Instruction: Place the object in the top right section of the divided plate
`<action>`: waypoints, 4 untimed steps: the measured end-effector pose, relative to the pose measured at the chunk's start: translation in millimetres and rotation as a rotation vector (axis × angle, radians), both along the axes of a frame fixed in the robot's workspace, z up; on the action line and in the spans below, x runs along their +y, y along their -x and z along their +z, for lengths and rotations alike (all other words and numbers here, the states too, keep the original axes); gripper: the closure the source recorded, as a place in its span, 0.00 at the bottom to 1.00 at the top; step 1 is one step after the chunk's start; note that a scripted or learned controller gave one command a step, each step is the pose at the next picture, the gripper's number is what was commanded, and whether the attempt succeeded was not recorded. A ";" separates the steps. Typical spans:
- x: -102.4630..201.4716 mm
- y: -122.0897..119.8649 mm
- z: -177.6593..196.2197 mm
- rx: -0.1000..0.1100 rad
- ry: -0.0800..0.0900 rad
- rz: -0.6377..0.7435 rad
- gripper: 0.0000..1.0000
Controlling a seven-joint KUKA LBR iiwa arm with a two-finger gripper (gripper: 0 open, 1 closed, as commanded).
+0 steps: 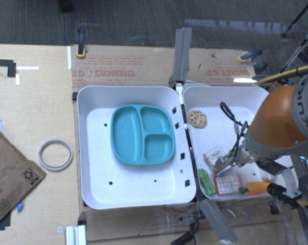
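We see a turquoise divided plate [142,135] of smooth plastic with a soft sheen, set in a white bin [87,152] of matt plastic. The bench [31,116] looks like pale wood — flat, unpolished. The cookie [197,118] looks rough and crumbly; the arm's orange band [276,117] — glossy, smooth.

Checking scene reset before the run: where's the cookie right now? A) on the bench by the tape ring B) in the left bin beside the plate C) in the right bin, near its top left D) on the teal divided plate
C: the cookie lies on the floor of the right bin, near its upper left corner, apart from the teal divided plate, which sits in the left bin.
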State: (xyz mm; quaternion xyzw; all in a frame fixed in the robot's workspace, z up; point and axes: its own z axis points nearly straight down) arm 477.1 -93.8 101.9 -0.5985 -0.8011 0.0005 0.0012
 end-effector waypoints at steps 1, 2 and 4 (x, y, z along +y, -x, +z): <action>-33.3 0.2 -10.9 -0.001 0.000 0.024 1.00; -31.4 -0.5 16.6 -0.003 0.001 0.145 1.00; -83.9 -13.5 -10.1 -0.004 0.002 0.386 1.00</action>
